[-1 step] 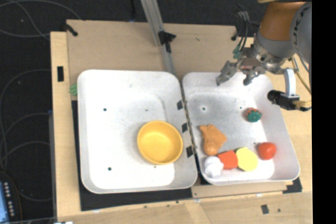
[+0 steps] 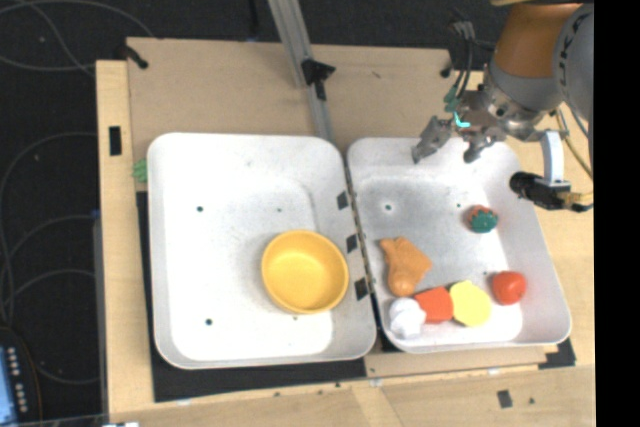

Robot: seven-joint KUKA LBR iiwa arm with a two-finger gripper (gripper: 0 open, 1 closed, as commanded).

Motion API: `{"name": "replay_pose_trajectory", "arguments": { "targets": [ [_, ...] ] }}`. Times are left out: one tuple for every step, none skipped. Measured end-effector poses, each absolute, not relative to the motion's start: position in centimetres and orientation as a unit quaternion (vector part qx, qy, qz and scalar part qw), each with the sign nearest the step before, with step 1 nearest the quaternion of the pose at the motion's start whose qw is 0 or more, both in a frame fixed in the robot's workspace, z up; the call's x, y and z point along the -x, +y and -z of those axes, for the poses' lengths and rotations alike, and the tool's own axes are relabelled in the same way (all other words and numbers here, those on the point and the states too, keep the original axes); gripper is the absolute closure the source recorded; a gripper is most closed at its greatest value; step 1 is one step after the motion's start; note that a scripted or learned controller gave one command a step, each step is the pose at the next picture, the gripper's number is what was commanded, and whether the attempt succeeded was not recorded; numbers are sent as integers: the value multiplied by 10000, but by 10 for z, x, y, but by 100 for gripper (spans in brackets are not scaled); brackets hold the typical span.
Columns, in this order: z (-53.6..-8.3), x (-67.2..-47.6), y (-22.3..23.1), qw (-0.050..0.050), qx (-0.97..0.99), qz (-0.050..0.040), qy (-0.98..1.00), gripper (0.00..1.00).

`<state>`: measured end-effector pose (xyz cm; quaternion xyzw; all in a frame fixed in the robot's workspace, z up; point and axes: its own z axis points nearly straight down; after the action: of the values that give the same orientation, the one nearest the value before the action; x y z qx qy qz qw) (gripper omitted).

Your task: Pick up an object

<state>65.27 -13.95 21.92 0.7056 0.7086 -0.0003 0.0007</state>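
1. We look down at a slant on a tan table (image 2: 230, 85) carrying two shallow white bins side by side.
2. The left bin (image 2: 220, 185) holds a yellow bowl (image 2: 304, 271), sitting upright near its lower right corner.
3. The right bin (image 2: 420, 195) holds several small items, mostly along its lower edge.
4. An orange-brown toy (image 2: 404, 263) lies near that bin's left wall.
5. Below it sit a white ball (image 2: 406, 317), a red-orange block (image 2: 435, 304) and a yellow piece (image 2: 471, 304), each touching the next in a row.
6. A red ball (image 2: 509, 287) rests just right of the yellow piece.
7. A small green and orange item (image 2: 481, 220) lies apart, higher up on the bin's right side.
8. The arm (image 2: 535, 25) reaches in from the right, and its gripper (image 2: 453, 143) hangs over the right bin's top edge.
9. We see the two fingers (image 2: 430, 139) spread apart with nothing between them.
10. The gripper is well apart from every item in the bin.
11. A grey metal pole (image 2: 285, 5) slants down from the top to the gap between the bins.
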Motion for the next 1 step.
{"name": "replay_pose_trajectory", "arguments": {
  "targets": [
    [-164,-643,-140,2,-7072,14,7071,0]
  ]
}}
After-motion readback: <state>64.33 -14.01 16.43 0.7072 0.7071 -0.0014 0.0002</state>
